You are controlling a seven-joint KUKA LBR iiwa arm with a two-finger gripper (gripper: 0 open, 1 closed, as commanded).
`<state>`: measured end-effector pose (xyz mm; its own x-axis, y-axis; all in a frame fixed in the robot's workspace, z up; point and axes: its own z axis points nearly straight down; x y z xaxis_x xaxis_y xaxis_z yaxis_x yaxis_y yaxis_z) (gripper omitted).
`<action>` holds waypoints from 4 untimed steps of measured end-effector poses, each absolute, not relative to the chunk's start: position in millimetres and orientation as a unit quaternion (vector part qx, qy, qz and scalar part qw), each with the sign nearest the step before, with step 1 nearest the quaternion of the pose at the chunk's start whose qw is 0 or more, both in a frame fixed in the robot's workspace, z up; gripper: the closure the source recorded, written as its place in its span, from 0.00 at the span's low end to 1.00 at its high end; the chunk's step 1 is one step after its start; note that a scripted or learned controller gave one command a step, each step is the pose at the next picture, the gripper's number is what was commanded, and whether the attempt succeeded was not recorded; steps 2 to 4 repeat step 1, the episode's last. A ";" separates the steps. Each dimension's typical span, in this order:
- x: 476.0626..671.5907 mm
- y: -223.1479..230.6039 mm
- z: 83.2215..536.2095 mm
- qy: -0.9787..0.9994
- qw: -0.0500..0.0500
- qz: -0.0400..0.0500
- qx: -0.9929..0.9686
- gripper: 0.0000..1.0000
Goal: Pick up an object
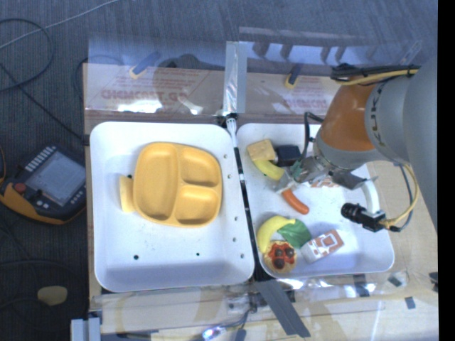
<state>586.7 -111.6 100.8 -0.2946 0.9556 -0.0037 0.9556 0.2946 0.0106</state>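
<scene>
The hand point(304, 168) hangs low in the right bin point(377, 258), near the banana point(268, 168) and above the orange carrot point(296, 202); I cannot tell its state. A yellow tray point(178, 184) fills the left bin point(106, 261).

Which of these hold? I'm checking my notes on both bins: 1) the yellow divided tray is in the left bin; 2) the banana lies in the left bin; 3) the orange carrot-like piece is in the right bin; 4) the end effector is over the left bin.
1) True: the yellow divided tray lies in the left bin.
2) False: the banana lies in the right bin.
3) True: the orange carrot-like piece is there.
4) False: the end effector is over the right bin.
</scene>
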 end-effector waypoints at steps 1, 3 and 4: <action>597.0 -63.3 183.3 0.779 0.000 -0.001 0.627 1.00; 597.0 -63.3 183.3 0.779 0.000 -0.001 0.627 1.00; 597.0 -63.3 183.3 0.779 0.000 -0.001 0.627 1.00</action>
